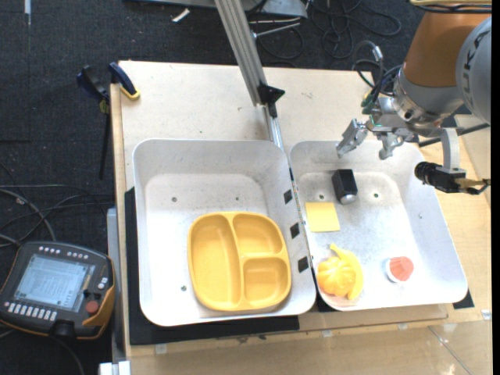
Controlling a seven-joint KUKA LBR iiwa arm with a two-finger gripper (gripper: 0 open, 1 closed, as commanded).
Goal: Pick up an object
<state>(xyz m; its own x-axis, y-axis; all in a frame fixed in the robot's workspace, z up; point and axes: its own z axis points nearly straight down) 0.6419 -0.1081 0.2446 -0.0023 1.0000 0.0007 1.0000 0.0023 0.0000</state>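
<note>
I am holding the hand above the far edge of the right bin, its two fingers spread wide and gripping nothing. The nearest candidate is the small black block, lying on the bin floor just below and toward me from the fingertips. A flat yellow card is lying just beside it, nearer the front, then a yellow crumpled toy at the front rim and a small red disc to its right.

What I am worrying about: the hand is sitting at a tilt, so if I am coming down as it stands, one fingertip could be landing on the block's top and knocking it away instead of straddling it. The block is also lying close to the sloping back wall of the bin, and a finger may be scraping that wall first. The card looks too flat to pinch at all, so drifting toward it would probably mean closing on air.

Around this, the left bin is carrying a yellow divided tray, well apart from my reach. A slanted metal rail is crossing the surface and ending at the seam between the bins, near my approach line.
</note>
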